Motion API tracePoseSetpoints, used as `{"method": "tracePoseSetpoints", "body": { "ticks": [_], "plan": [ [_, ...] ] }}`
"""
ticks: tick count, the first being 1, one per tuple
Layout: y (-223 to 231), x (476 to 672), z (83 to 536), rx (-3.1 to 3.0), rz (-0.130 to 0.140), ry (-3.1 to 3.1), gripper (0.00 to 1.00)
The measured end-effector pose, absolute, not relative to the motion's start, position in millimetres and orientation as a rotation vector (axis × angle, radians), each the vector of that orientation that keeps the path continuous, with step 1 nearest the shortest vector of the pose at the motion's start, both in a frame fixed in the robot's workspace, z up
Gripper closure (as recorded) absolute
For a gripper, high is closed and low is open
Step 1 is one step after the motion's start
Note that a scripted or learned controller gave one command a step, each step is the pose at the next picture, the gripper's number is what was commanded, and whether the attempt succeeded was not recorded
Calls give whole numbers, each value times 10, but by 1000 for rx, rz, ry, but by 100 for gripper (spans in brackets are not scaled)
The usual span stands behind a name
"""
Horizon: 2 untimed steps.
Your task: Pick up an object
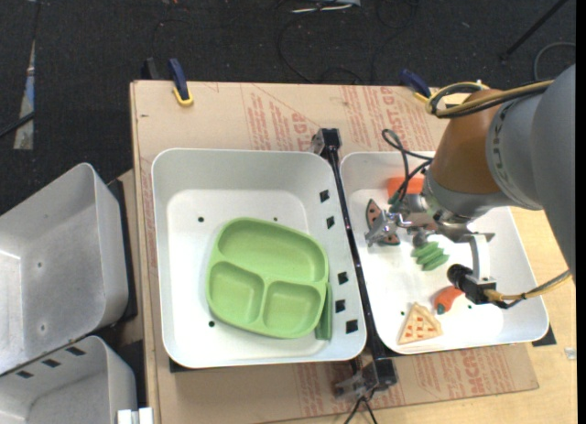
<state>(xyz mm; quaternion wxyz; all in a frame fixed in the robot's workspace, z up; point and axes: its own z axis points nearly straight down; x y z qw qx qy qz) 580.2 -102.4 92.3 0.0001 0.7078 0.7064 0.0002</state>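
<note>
Looking down at a slant on a table point(238, 111) carrying two shallow white bins side by side. The left bin point(174, 184) is holding a light green divided plate point(267, 277). The grey arm with its orange band point(467, 143) is reaching in from the right over the right bin point(526, 317), and its jaws point(383, 226) are hanging low near that bin's left wall.

Whether the jaws are parted or closed cannot be told, and nothing is visibly held between them.

A small dark and orange object point(374, 212) is lying right at the jaws. A green ridged piece point(428, 254) is sitting just to their right, its long axis running diagonally. A pizza slice toy point(418, 326) is lying nearer the front edge, well apart, beside a small orange item point(448, 298).
</note>
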Motion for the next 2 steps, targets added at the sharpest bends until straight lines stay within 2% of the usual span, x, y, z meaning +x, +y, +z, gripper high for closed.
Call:
{"method": "tracePoseSetpoints", "body": {
  "ticks": [1,2],
  "plan": [
    [-1023,5807,1027,2223,3,2217,100],
    [-951,5804,1476,2216,4,2222,100]
  ]
}}
